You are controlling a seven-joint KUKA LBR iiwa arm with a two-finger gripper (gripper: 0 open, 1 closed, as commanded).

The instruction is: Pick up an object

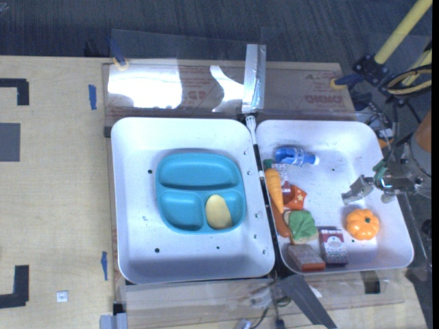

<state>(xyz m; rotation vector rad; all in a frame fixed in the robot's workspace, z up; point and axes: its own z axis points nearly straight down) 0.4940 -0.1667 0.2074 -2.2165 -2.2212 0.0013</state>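
My gripper (371, 192) hangs over the right side of the right bin (339, 137), open, with nothing between its fingers. An orange toy pumpkin (362, 224) lies just below and in front of it, apart from the fingers. Along the bin's left side lie a blue bottle (295, 157), an orange carrot (275, 190), a red item (295, 197), a green leafy toy (301, 224), a small red-and-white box (333, 245) and a brown block (304, 257).
The left bin (130, 184) holds a blue compartment tray (199, 173) with a yellow oval item (218, 212) in its lower right compartment. Cables and a yellow pole (405, 22) stand at the far right behind the arm.
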